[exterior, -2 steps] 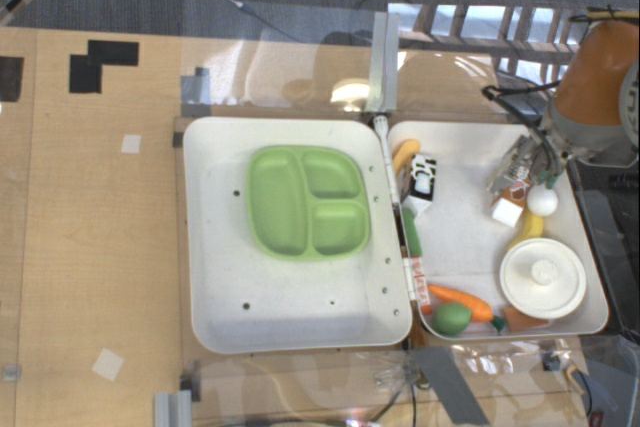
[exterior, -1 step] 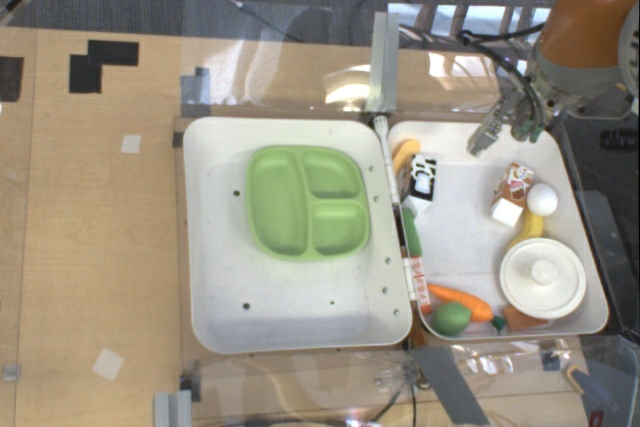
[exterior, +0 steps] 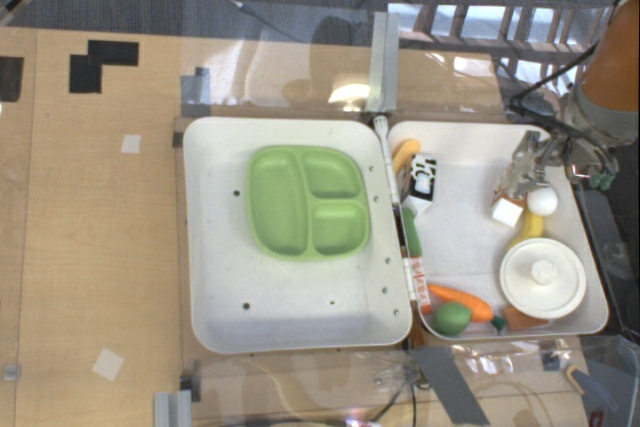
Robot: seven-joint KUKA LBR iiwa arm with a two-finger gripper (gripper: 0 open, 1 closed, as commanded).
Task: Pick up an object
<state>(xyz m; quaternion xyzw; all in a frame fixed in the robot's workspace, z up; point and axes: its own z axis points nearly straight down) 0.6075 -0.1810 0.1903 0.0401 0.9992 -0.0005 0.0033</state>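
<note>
Left bin [exterior: 215,315]: a shallow white tray that bears a green divided plate [exterior: 307,201] near its centre, three compartments showing.
Right bin [exterior: 460,235]: a white tray touching the left one along a shared rim, with the loose objects crowded along its 9 o'clock, 6 o'clock and 3 o'clock sides.
Nine o'clock side: a yellow banana-like piece [exterior: 405,155] lies at the top, a black-and-white item [exterior: 422,178] just beside it, and a green stick-shaped object [exterior: 411,233] below, all against the dividing rim.
Six o'clock side: a carrot [exterior: 462,299] lies across the bottom corner, touching a green round fruit [exterior: 452,317].
White lidded bowl [exterior: 542,278]: sits at about 4 o'clock in the right bin, upright, with a knob on top.
Around the gripper: a white cube [exterior: 507,211], a white ball [exterior: 542,201] and a yellow piece [exterior: 529,226] cluster together, touching or nearly so, just above the bowl.
Task object: the white cube, at about 2 o'clock in the right bin, directly under the fingertips.
Gripper [exterior: 520,177]: points down and toward 7 o'clock, its metal fingers reaching to the top of the cube.
Jaws: whether they are spread or closed cannot be told, nor whether they grip the cube.
Arm [exterior: 612,65]: enters from 3 o'clock, its orange band at the upper right, with cables hanging beside the wrist.
</note>
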